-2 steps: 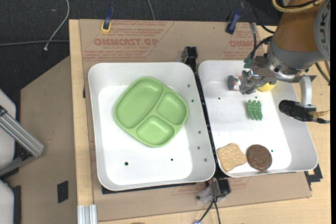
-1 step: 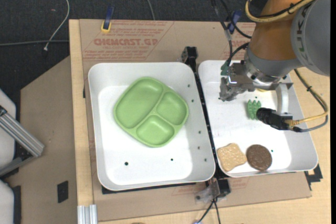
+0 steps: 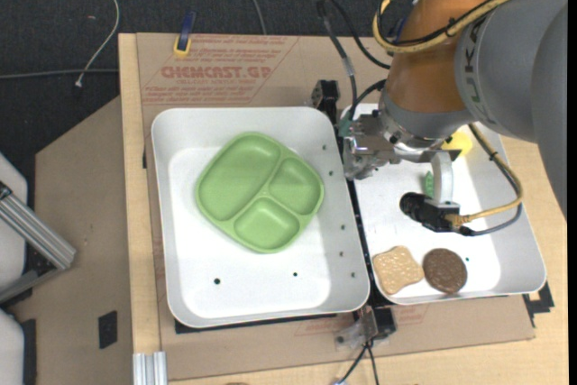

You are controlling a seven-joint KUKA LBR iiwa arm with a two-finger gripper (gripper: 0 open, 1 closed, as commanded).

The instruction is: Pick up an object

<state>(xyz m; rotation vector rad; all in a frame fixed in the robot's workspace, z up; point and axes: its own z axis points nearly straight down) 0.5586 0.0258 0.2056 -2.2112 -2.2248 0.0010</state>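
Looming closest, the grey-and-orange arm [image 3: 451,59] hangs over the right bin [image 3: 514,221]. Next, the left bin [image 3: 180,284] holds a green divided plate [image 3: 260,191]. Toast [image 3: 397,270] and a brown cookie [image 3: 444,270] sit touching at the right bin's front. Gripper [image 3: 374,153]: grip indiscernible.

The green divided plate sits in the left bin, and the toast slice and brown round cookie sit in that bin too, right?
Not quite. The camera view shows the green divided plate in the left bin, but the toast slice and brown round cookie lie in the right bin.
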